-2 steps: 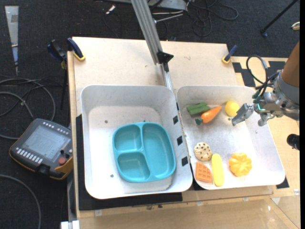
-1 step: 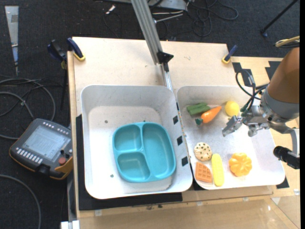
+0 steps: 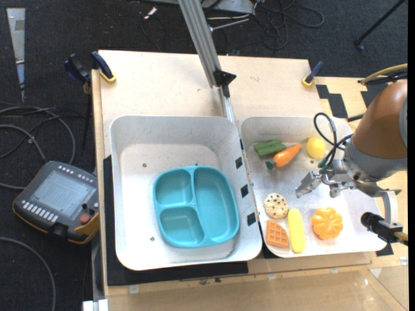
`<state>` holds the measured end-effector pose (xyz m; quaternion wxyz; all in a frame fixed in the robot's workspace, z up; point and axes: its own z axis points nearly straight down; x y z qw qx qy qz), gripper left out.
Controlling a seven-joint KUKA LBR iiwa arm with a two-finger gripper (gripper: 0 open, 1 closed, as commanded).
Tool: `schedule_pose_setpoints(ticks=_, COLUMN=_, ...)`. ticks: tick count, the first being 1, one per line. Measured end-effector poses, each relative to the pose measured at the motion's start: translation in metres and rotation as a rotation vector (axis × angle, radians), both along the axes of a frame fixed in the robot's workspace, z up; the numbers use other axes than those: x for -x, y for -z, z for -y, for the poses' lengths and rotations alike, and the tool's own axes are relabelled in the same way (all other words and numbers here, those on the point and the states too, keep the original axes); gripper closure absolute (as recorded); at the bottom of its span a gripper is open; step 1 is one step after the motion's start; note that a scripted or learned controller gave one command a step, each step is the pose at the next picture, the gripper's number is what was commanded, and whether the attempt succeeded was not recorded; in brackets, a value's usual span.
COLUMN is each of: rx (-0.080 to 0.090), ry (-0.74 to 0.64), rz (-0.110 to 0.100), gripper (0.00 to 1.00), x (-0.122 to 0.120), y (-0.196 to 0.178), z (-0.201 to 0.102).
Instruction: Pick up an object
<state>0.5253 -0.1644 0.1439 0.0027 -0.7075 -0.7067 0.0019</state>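
Note:
The right bin (image 3: 363, 238) holds several toy foods: a green vegetable (image 3: 268, 148), an orange carrot (image 3: 287, 155), a yellow lemon (image 3: 316, 147), a chocolate-chip cookie (image 3: 275, 206), a waffle (image 3: 277, 234), a yellow corn cob (image 3: 296, 230) and an orange pumpkin (image 3: 326, 223). My gripper (image 3: 321, 185) hangs over the middle of this bin, below the lemon and above the pumpkin. Its fingers stand open with nothing between them. The arm's wrist hides part of the bin's right side.
The left bin (image 3: 130, 173) holds a blue three-compartment plate (image 3: 194, 206). A slanted metal pole (image 3: 202, 37) runs down to the wall between the bins. A teach pendant (image 3: 58, 199) lies on the floor to the left.

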Motion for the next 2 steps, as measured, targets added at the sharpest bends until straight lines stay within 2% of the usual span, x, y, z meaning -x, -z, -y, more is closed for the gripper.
schedule_pose_setpoints(ticks=1, rx=0.002, ry=-0.001, rz=0.008, gripper=0.00, x=-0.001, y=0.049, z=0.000)
schedule_pose_setpoints(ticks=2, rx=0.002, ry=-0.001, rz=0.010, gripper=1.00, x=-0.001, y=0.038, z=0.000)
